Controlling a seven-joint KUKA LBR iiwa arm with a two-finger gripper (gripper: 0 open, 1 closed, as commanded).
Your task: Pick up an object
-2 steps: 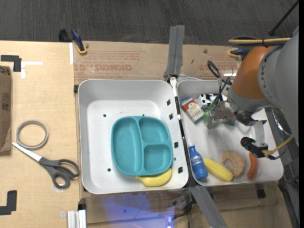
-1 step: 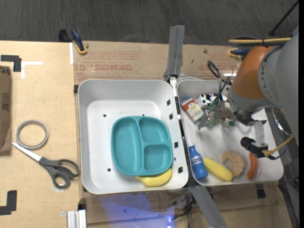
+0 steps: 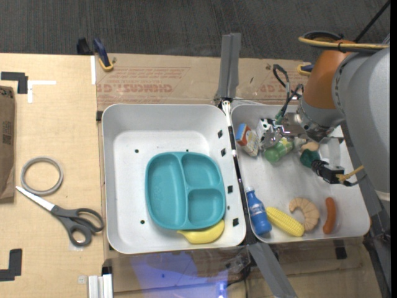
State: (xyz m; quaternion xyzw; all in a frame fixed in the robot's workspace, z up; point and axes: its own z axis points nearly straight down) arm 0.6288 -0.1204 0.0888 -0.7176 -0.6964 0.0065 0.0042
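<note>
- The grey arm with its orange band reaches in from the right, its hand low over the far part of the right shallow white bin.
- Whether the hand is released or clenched cannot be told.
- A light green lumpy object lies just beside the hand; a small white and red packet lies to its left.
- Nearer in the same bin: blue bottle, yellow corn cob, tan croissant, reddish sausage.
- The left white bin holds a teal divided plate, a yellow banana touching its near edge.
- On the tabletop to the left lie grey scissors and a tape ring.
</note>
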